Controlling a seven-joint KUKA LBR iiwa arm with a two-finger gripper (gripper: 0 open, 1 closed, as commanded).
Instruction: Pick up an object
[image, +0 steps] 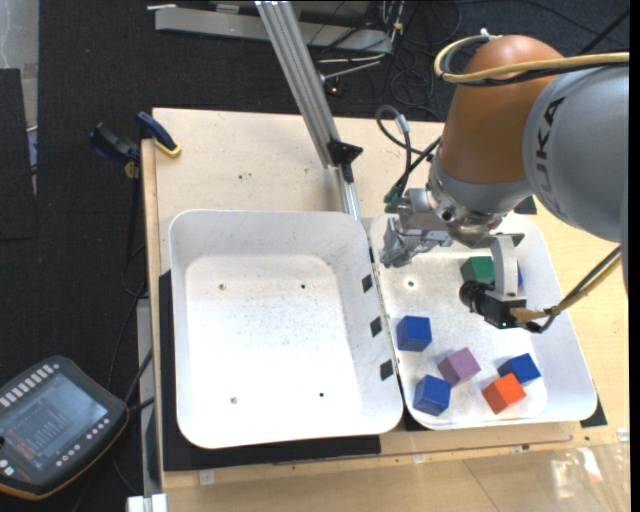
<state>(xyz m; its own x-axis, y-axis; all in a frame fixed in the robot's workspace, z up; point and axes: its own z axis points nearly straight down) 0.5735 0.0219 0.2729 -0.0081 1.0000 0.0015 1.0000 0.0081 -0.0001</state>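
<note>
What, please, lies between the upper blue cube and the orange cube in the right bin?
The purple cube sits between the upper blue cube and the orange cube, as the camera view shows.

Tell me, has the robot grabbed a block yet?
Not that I can see. The arm has reached over the right bin, with the gripper near its top left corner. No block shows in the gripper. The blue cube, purple cube and orange cube lie on the bin floor. Grabbing and lifting one are left.

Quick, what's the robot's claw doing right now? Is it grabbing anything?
Gripper: over the right bin, and it cannot be told whether it is open or closed. No block shows between its fingers.
</note>
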